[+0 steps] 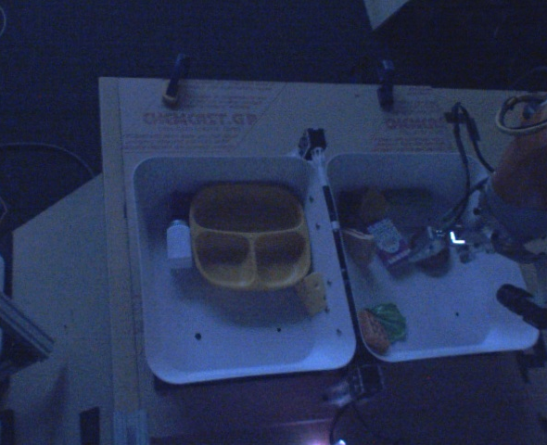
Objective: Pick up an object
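Gripper (433, 248) low in the right bin (496, 336) beside a small carton (387, 240); grip state unclear

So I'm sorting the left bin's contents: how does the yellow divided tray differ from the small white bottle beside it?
The yellow divided plastic tray is broad, flat and has three compartments; the small white bottle is far smaller and has none. The tray sits mid-bin, while the bottle lies at its left edge, near the bin wall. Both rest in the left white bin.
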You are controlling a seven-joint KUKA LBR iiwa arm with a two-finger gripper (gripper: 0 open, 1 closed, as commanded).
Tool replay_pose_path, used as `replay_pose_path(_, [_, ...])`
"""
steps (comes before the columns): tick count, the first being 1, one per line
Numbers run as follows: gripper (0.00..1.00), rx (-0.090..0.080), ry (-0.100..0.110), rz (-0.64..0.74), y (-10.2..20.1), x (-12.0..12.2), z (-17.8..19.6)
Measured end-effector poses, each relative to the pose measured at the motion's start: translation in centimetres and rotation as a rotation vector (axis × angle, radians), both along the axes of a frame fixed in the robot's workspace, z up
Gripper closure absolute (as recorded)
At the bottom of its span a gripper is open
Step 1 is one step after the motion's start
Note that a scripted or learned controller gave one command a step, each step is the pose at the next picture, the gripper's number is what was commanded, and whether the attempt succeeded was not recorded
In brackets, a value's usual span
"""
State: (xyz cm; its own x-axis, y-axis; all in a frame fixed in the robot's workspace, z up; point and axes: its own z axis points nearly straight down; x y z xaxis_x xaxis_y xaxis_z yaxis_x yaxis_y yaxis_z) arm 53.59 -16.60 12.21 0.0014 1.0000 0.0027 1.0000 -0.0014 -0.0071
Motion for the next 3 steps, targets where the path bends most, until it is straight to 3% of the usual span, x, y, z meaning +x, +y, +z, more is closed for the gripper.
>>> replay_pose_path(1, [0.0, 0.0, -0.001, 0.001, 0.1, -0.1, -4.0])
replay_pose_path(2, [1.0, -0.002, -0.007, -0.001, 0.0, 0.0, -2.7])
replay_pose_path(3, [1.0, -0.005, -0.013, 0.002, -0.1, -0.1, 1.6])
